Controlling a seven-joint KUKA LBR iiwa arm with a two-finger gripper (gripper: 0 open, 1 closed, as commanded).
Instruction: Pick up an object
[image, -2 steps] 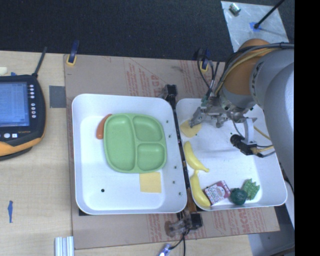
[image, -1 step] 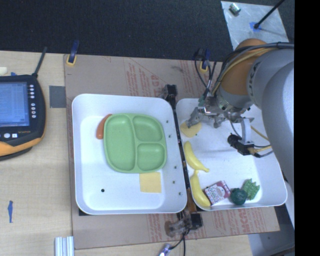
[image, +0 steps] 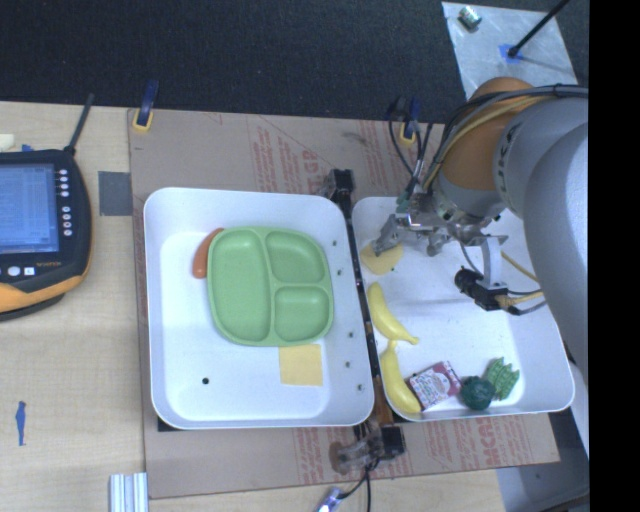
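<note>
My gripper (image: 411, 243) hangs over the far-left corner of the right bin (image: 540, 340), open, its two grey fingers spread apart with nothing between them. A pale yellow piece (image: 381, 260) lies right under the left finger (image: 388, 238). Two bananas (image: 389, 316) (image: 398, 384) lie along the right bin's left wall. At its near edge are a pink packet (image: 434, 385) and a green broccoli (image: 490, 385). The left bin (image: 175, 330) holds a green divided plate (image: 270, 286), an orange sausage (image: 204, 253) at the plate's left rim, and a yellow cheese slice (image: 302, 365).
The grey arm (image: 545, 180) with its orange band covers the right bin's far-right side, and a black cable fitting (image: 484, 289) hangs below the wrist. A teach pendant (image: 35, 232) lies on the bench at far left. Clamps (image: 342, 183) sit between the bins.
</note>
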